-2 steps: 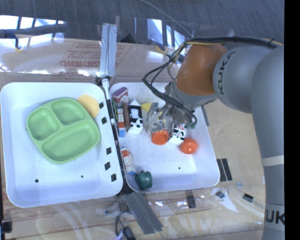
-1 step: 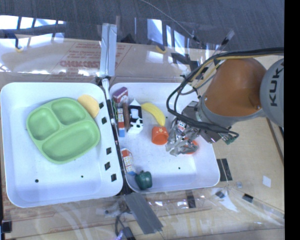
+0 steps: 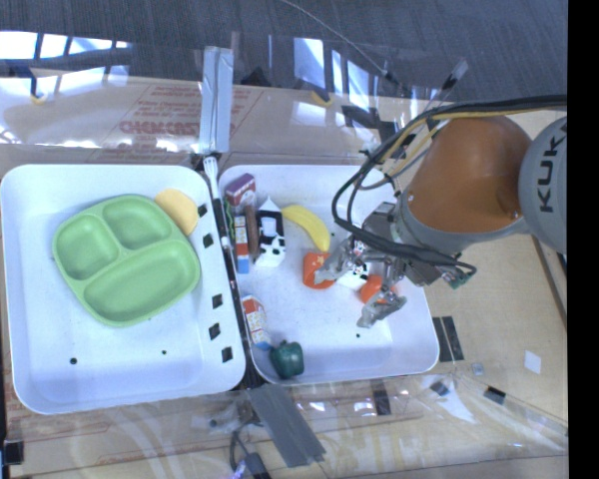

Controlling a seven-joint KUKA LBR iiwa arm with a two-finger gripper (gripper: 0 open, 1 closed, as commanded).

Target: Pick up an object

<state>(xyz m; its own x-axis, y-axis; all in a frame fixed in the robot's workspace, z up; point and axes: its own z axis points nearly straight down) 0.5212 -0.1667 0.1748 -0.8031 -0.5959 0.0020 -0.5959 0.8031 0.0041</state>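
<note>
**A:** Why is the arm (image 3: 479, 183) leaning so low over the right bin (image 3: 419, 352)?

**B:** It's working the cluster by that bin's right edge. The gripper (image 3: 364, 279) sits down among small things there: an orange piece (image 3: 317, 270) is just beside it toward the bin's middle, and another orange-red bit (image 3: 370, 288) is right at the tool. My guess is one of those is the target.

**A:** Has it got hold of either?

**B:** I can't tell. The wrist and cables crowd that spot, so how the jaws stand is unclear, and nothing is plainly caught in them.

**A:** And the rest?

**B:** The banana (image 3: 307, 226) lies near the bin's back edge, apart from the tool. A green cup (image 3: 287, 359) is at the front left corner. The green plate (image 3: 127, 257) fills the left bin (image 3: 30, 367), with a yellow piece (image 3: 179, 209) touching its back rim.
</note>
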